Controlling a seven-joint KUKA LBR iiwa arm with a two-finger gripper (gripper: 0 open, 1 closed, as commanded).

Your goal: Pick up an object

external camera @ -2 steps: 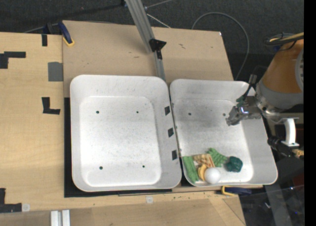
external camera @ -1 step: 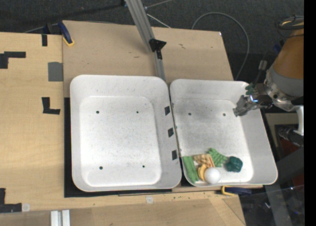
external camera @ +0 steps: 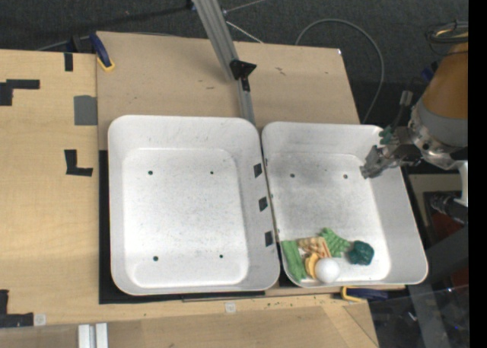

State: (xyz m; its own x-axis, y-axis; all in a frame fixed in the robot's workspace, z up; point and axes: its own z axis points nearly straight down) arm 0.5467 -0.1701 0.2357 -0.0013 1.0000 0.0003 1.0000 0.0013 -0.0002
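A small heap of objects lies in the near corner of the right bin [external camera: 327,186]: a white ball [external camera: 328,269], a dark green round piece [external camera: 361,253], a green flat piece [external camera: 333,241], and a tan and yellow item [external camera: 312,251]. My gripper [external camera: 373,165] hangs over the far right side of that bin, well away from the heap. Nothing shows between its fingers, and they are too small and dark to read.
The left bin [external camera: 183,202] sits beside the right one, joined by black clips along the middle. A grey metal bar [external camera: 217,27] slants down from the top to the bins' far edge. The wooden bench lies all around.
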